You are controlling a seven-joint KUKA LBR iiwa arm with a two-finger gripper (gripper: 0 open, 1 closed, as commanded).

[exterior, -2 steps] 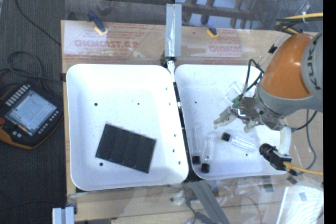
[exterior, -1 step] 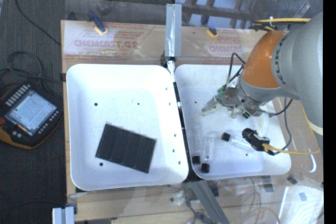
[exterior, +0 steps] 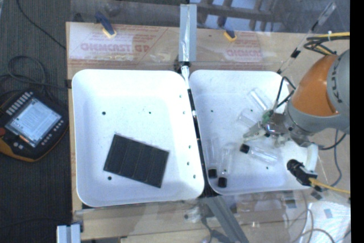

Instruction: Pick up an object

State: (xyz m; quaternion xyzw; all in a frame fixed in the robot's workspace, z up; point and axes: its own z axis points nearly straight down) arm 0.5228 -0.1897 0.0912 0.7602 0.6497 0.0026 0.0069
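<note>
Two white bins seen side by side on bench; left bin [exterior: 91,122] holds dark ribbed rectangular panel [exterior: 136,160], lying flat toward near side. Right bin [exterior: 227,85] holds several clear plastic vials [exterior: 259,152], some black-capped, scattered across near and right part. Arm's orange band [exterior: 315,91] seen at right edge, above bin's right rim. Gripper [exterior: 272,128] lowered among vials near right wall; finger state cannot be told, fingers hidden by wrist and clear clutter. Teach pendant [exterior: 28,125] seen on floor far left
</note>
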